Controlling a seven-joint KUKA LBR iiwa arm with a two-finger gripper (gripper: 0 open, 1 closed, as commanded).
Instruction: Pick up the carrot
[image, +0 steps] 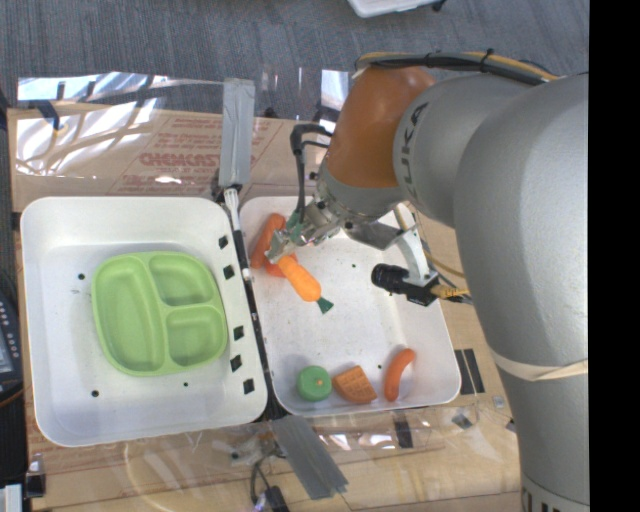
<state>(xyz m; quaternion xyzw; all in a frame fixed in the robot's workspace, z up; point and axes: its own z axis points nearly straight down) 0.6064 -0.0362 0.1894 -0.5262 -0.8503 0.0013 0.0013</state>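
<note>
Two-fingered metal claw (292, 240) is hovering over the orange plastic carrot with a green tip (301, 280), lying in the right shallow white bin (430, 345); its width, I cannot tell. Judgement: centring across the carrot's thick end is favouring a firm grip.

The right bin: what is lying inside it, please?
Inside the right bin lie a carrot under the gripper, an orange piece beside it, a green round piece, an orange wedge and a sausage. The arm covers the bin's far corner.
</note>
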